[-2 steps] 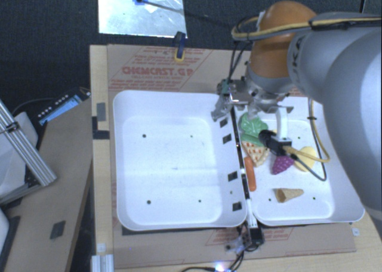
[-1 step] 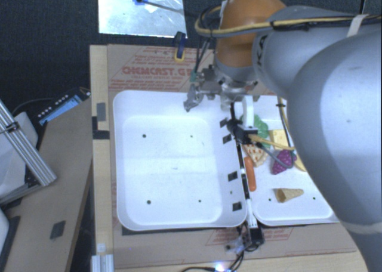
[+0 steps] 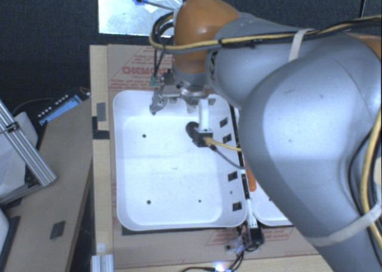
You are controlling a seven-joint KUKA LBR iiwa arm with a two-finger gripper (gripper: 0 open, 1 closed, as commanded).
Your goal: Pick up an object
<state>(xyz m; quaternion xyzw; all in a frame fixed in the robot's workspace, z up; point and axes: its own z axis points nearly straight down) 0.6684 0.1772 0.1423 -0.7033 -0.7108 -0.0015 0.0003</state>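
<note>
Camera view offers one likely target, a small orange object [image 3: 252,179] lying at the divider between the bins, well below and to the right of the tool [image 3: 179,99]. Whether the tool is released or clenched I cannot tell. It hovers over the far edge of the shallow white left bin [image 3: 173,205]. The pick looks not yet begun; next comes travel toward the object. The grey arm [image 3: 310,145] hides most of the right bin.

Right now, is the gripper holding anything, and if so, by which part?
Nothing shows between the fingers of the gripper, which hangs over the far edge of the left bin.
</note>
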